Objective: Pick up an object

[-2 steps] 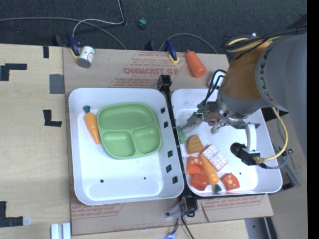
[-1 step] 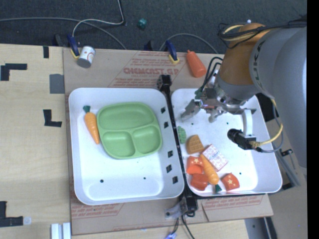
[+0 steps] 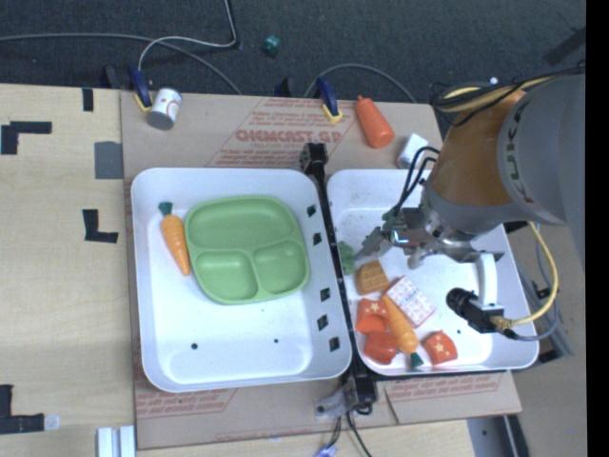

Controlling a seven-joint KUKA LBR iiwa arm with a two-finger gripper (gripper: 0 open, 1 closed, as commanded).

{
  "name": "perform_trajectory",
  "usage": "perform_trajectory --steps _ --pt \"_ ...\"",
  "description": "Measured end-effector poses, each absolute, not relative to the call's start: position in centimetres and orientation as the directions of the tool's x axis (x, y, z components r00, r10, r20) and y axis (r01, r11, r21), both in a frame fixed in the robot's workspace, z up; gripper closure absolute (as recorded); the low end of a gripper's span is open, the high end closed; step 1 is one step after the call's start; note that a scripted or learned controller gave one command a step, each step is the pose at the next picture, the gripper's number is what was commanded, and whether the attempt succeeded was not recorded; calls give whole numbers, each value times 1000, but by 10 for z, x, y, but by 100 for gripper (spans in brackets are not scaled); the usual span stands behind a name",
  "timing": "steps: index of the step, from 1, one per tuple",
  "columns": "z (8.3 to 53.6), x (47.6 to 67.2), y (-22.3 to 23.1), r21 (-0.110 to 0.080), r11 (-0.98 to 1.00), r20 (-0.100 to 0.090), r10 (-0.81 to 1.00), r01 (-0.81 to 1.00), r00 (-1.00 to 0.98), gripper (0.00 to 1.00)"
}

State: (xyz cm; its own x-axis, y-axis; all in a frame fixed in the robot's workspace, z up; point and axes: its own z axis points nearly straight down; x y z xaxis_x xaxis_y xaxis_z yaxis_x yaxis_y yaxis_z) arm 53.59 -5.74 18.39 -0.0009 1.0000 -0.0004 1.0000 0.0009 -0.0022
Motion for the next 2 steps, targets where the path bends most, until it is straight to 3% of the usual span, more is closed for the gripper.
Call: perform_trajectory --steps 1,2 --pt "86 552 -104 3 1 -1 1000 1000 -1 0" --pt "96 552 -105 3 0 -3 1000 1000 0 100"
